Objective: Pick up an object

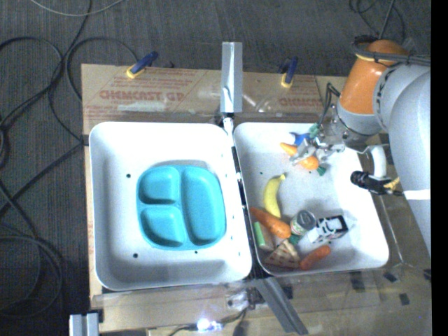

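My gripper [320,145] is low over the far part of the right bin [364,208], reaching in from the right under the orange wrist band. A small orange piece [308,162] lies just below it and another orange piece [288,147] with a blue bit [301,138] lies just to its left. I cannot tell whether any of them is touched or held. Nearer the front lie a yellow banana [272,194], an orange carrot [274,222], a grey round can [302,222], a black-and-white item [330,227], a brown wedge [282,255] and a small red-orange piece [316,256].
The left bin [112,159] holds a blue divided plate [182,205]. A metal post [231,82] stands behind the seam between the bins. Two clamps [142,64] [288,71] grip the board at the back. Cables lie on the dark floor around the bench.
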Available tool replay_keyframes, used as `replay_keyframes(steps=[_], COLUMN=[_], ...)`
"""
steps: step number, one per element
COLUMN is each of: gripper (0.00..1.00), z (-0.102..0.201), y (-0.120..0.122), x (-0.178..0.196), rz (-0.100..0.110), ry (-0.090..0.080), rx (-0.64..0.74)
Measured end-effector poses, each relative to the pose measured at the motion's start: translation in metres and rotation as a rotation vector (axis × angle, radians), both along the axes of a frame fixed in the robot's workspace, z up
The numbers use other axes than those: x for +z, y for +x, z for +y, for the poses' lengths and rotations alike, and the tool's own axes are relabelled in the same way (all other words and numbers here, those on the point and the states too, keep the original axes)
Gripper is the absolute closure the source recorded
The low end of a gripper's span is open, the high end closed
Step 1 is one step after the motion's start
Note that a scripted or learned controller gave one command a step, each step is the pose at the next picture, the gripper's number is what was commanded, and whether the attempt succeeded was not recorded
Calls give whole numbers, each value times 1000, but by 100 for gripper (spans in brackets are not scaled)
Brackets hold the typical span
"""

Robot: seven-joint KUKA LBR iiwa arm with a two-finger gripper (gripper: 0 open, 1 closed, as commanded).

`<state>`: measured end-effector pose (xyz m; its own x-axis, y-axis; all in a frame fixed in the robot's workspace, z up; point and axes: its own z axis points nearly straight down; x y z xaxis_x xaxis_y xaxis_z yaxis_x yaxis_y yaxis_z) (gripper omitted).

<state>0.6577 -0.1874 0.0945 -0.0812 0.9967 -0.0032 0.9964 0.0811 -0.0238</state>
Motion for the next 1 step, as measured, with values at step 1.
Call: replay_keyframes(steps=[1], gripper=[100], z=[23], y=[12], x=[114], rz=[-26], ry=[3], rx=[-49])
